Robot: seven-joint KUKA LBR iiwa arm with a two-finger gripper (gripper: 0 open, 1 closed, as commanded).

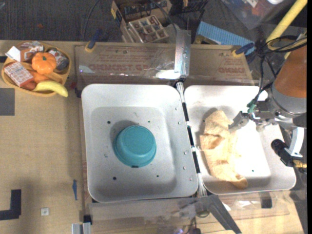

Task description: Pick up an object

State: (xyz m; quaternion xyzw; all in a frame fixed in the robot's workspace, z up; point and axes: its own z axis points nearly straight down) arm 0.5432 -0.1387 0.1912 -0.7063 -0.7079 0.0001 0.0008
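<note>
A crumpled tan cloth [220, 146] lies in the right bin [278, 177], stretching from its middle toward the front edge. A teal bowl [135, 145] sits upside down in the middle of the left bin [97, 106]. My gripper [242, 119] hangs over the right bin, just right of the cloth's upper end, with its tip close to the cloth's edge. Nothing can be seen in its hold. The grey arm with its orange band [292, 79] comes in from the right above it.
A basket [9, 77] of toy fruit and small boxes stands at the bench's far left. Cardboard walls [126, 65] run behind both bins. Cables and a black part of the arm [282, 150] hang over the right bin's right side.
</note>
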